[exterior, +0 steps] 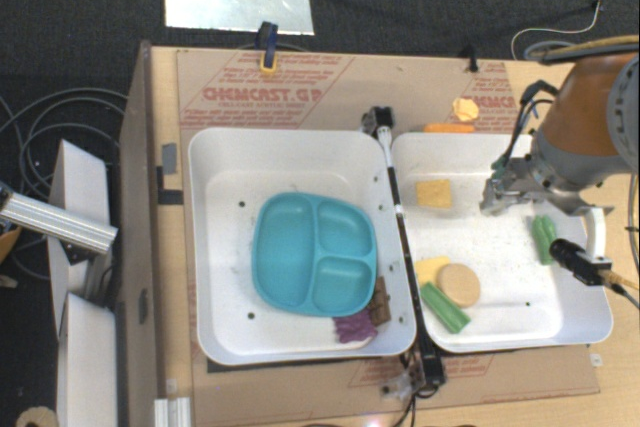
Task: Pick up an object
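Grey arm [590,130] reaches over the right bin [585,320]; its gripper [497,195] hangs near a yellow block [434,193]. I cannot tell how the jaws stand. A teal plate [313,253] lies in the left bin [215,215].

Arm [590,120] reaching in from right, hand [497,196] lowered.

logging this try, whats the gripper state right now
gripper: cannot be told, low over the right bin, nothing seen held.
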Robot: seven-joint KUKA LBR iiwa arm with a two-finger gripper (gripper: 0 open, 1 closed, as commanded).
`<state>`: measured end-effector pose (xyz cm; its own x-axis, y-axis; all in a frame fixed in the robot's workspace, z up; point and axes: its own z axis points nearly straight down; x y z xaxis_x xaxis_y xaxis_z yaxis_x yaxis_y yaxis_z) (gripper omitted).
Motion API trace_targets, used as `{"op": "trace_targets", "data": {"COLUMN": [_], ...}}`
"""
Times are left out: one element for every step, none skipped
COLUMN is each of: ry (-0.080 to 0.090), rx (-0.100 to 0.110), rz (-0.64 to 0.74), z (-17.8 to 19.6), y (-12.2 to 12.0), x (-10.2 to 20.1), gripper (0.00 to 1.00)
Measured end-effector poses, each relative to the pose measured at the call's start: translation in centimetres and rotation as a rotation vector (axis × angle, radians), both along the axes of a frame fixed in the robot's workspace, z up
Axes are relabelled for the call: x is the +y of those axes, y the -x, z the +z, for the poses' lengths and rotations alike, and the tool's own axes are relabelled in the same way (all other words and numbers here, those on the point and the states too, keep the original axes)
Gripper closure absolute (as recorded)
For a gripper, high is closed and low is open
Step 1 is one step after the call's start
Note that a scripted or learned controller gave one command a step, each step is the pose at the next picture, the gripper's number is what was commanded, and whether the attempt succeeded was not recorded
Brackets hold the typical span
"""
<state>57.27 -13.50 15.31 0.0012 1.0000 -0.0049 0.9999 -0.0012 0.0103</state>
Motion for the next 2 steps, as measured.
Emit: {"op": "trace_targets", "data": {"ry": [0.002, -0.004], "rx": [-0.002, 0.006], "rz": [-0.002, 0.008], "z": [9.5, 7.4], "y": [0.4, -2.7], "x": [-5.6, -3.2], "gripper": [1.00, 1.00]}}
